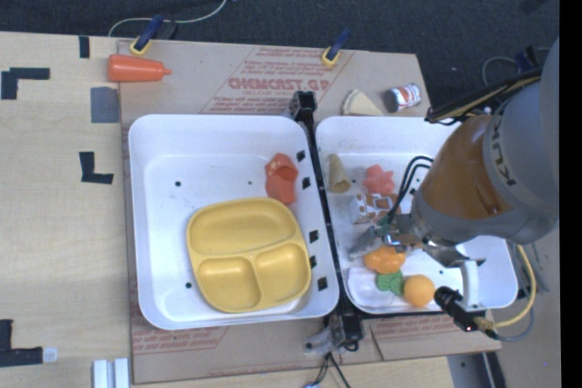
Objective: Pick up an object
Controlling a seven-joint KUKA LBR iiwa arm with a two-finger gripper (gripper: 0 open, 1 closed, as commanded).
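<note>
The right bin [496,279] holds several small items: a tan cone-shaped piece [336,174], a pink-red toy [378,179], a small white and brown item [366,209], an orange toy [384,261], a green piece [389,283] and an orange ball [418,290]. My gripper [375,237] hangs low in the middle of this bin, between the white and brown item and the orange toy. The grey and orange arm covers the bin's right side. I see nothing clearly held.
The left bin [155,195] holds a yellow divided plate [250,252] and a red cup [282,178] near its right wall. Behind the bins lie an orange bottle [136,68], a tan wedge [361,103] and a small can [402,95].
</note>
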